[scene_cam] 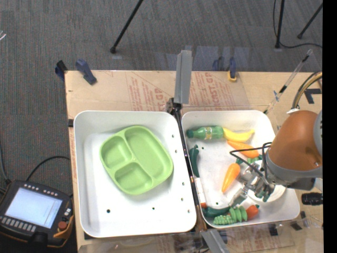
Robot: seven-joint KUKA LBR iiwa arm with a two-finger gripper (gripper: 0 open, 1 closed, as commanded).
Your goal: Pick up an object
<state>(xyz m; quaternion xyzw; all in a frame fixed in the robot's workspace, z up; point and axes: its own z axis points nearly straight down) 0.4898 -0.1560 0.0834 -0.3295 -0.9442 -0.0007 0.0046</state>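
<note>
green toy – right bin's front edge | fingers – beside carrot

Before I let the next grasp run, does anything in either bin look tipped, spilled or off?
Nothing broken or spilled. The green divided plate sits skewed in the left bin. In the right bin the toy food lies loosely scattered, including the green bottle on its side.

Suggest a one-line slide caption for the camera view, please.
Gripper over the right bin beside a carrot; green plate left.
</note>
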